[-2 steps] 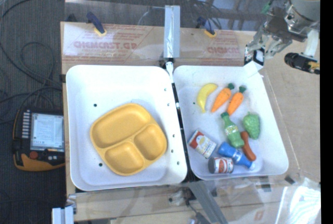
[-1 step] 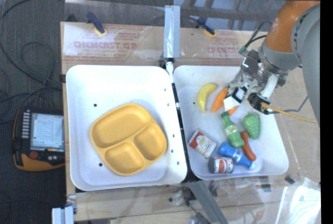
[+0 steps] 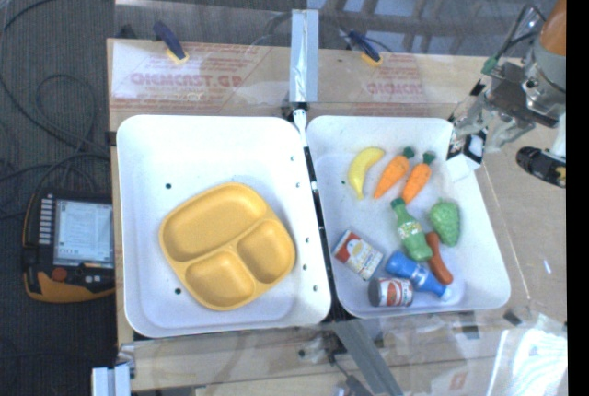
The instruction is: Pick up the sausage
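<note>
While the jaws [image 3: 471, 138] hover unreadable, sausage [image 3: 439, 260] among toy food in right bin [image 3: 492, 247], yellow tray [image 3: 227, 244] in left bin [image 3: 138, 201].

A lab: clamped bench [image 3: 212, 81], teach pendant [image 3: 69, 247], floor cables [image 3: 55, 122].

Hemmed in: sausage [image 3: 439, 264] wedged at right bin's [image 3: 492, 279] lower right, touching green bottle [image 3: 411, 232] and blue bottle [image 3: 416, 273], just beside lettuce [image 3: 445, 221] and can [image 3: 390, 293]. Open only along its right flank, toward the bin wall. Wide bare floor left of banana [image 3: 363, 168]. Left bin [image 3: 138, 192] crowded by yellow tray [image 3: 227, 244].
</note>
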`<state>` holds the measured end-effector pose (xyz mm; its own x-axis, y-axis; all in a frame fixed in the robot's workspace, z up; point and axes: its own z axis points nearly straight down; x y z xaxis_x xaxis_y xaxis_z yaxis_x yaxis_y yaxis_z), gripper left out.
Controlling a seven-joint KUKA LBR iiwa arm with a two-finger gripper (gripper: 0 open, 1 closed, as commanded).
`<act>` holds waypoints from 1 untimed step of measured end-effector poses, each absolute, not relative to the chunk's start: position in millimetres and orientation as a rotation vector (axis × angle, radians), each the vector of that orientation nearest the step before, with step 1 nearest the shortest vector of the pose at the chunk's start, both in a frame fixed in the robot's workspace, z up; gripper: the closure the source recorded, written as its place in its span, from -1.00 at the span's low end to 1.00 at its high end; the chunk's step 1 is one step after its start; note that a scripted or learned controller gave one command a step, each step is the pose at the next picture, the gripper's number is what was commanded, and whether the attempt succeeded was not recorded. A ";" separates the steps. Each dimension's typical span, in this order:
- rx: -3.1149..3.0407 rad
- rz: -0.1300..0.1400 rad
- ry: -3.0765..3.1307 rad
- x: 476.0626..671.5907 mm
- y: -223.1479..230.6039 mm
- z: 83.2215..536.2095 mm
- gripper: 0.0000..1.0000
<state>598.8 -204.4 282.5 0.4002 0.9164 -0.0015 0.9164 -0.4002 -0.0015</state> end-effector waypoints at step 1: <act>-2.656 0.008 -1.673 659.7 -183.5 172.1 1.00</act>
<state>659.7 -183.5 172.1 0.4322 0.9018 -0.0030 0.9018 -0.4322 -0.0046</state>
